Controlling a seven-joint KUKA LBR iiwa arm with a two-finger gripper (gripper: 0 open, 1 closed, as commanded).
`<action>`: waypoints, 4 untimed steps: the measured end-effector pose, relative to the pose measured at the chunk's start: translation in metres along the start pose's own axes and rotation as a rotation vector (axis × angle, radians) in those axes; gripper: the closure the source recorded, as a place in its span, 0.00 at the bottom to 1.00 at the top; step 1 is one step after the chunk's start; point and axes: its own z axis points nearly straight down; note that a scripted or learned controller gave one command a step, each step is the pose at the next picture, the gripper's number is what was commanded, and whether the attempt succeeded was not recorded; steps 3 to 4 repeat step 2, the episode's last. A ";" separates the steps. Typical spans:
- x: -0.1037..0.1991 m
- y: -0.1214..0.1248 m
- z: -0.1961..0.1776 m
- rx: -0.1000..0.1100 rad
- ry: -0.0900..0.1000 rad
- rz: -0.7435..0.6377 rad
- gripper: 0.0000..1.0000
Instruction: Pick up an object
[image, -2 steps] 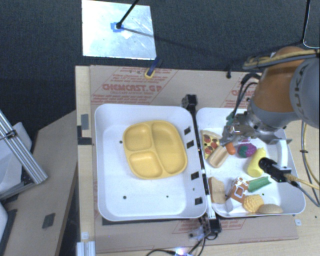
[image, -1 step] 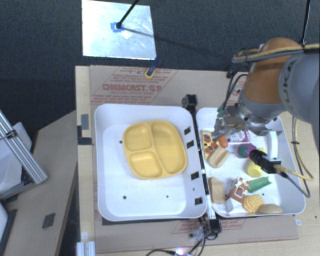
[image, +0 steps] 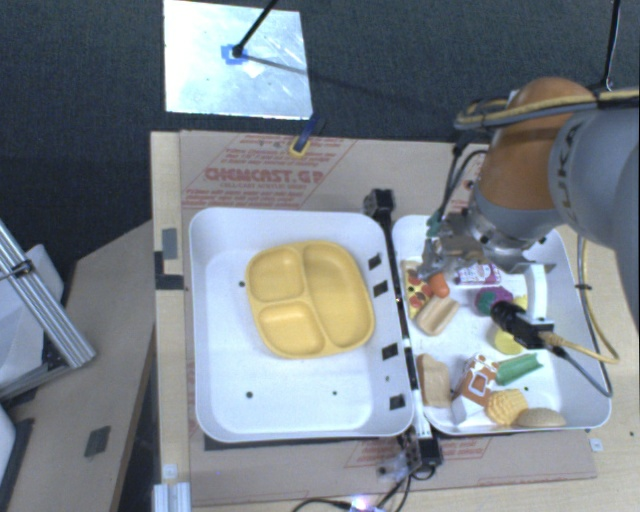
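Note:
The right bin (image: 590, 385) holds several toy foods. My gripper (image: 434, 258) hangs low over its far left part, just above a small red and orange piece (image: 438, 288) and a tan bun (image: 436, 314). A white and pink packet (image: 474, 272) lies right beside the gripper, partly under the wrist. A purple and green piece (image: 492, 298) sits to the right of the bun. Nothing can be seen held in the gripper.
The left bin (image: 225, 400) holds a yellow divided plate (image: 308, 298). Near the right bin's front lie a bread slice (image: 434, 380), an orange and white carton (image: 478, 378), a green piece (image: 518, 367), a yellow corn-like piece (image: 506, 405) and a beige lump (image: 541, 417).

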 end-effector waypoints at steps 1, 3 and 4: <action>0.001 -0.006 0.000 0.001 -0.001 0.001 1.00; -0.007 0.004 -0.014 -0.001 0.000 0.003 1.00; -0.007 0.004 -0.014 -0.001 0.000 0.003 1.00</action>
